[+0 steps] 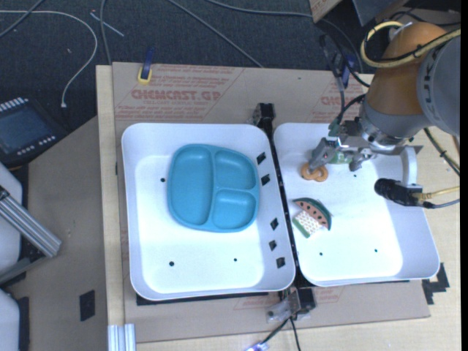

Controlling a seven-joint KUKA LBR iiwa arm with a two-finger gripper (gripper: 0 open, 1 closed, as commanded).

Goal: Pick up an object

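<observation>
Bench, two white bins | right bin (409, 258): pretzel-shaped toy (315, 171) near far-left corner, watermelon slice toy (311, 219) by left wall | gripper (327, 154) over the pretzel toy, finger state unclear | pretzel likely light, rigid; pinch across its loop.

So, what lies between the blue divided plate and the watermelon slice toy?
In the camera view, the two bins' adjoining white rims with black clips lie between the blue divided plate and the watermelon slice toy.

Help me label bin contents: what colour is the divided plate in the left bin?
Light blue plate, clear in the camera view.
</observation>
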